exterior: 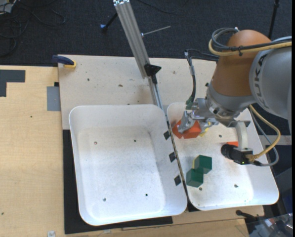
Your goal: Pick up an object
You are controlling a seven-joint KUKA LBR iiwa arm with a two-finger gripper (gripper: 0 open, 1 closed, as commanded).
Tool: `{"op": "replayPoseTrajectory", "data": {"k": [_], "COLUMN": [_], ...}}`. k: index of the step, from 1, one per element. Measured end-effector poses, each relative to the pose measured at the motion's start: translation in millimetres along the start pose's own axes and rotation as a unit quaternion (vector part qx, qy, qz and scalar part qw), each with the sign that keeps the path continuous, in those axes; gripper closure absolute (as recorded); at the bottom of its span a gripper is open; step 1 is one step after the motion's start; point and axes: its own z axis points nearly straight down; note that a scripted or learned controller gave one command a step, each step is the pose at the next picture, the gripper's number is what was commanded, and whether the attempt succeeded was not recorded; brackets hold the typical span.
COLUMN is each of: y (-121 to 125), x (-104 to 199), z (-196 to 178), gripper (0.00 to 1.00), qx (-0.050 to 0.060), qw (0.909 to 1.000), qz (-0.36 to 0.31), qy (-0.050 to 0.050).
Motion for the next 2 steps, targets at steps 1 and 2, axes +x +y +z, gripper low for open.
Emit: {"op": "replayPoseTrajectory", "data": {"k": [1,2], "y": [6.3,23.8], "x": [44.8,91.7], "z": [7.6,-2.0], "gripper": [1.00,1.00], "qx": [0.000,-0.002], "qw": [1.0000,1.0000], "qz": [0.000,0.000], "qy": [0.000,0.000]}}
